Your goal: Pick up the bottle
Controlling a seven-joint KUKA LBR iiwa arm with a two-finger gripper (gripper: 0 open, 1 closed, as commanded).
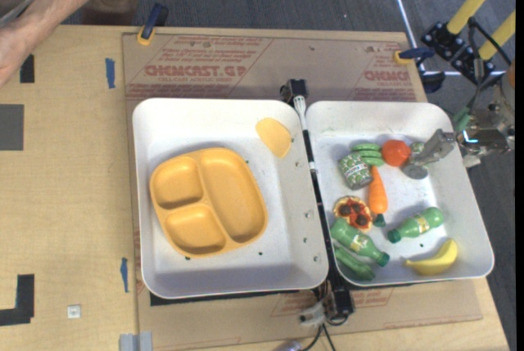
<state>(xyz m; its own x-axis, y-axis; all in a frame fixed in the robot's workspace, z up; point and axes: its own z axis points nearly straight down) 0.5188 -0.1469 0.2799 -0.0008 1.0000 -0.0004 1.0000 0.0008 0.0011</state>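
Well, from the overhead camera I see my gripper (419, 161) at the right bin's (479, 214) far edge, just beside the tomato (396, 151); whether its fingers are spread or closed I cannot tell. One bottle (417, 226) lies tilted near the banana (434, 258), another (357, 242) sits against the pizza (354, 211). My worry is crowding: a descent could clip the carrot (377, 195) or banana, or squeeze the round bottle sideways and let it roll.

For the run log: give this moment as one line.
gripper: over right bin, beside tomato | green bottle: lying in bin, not held
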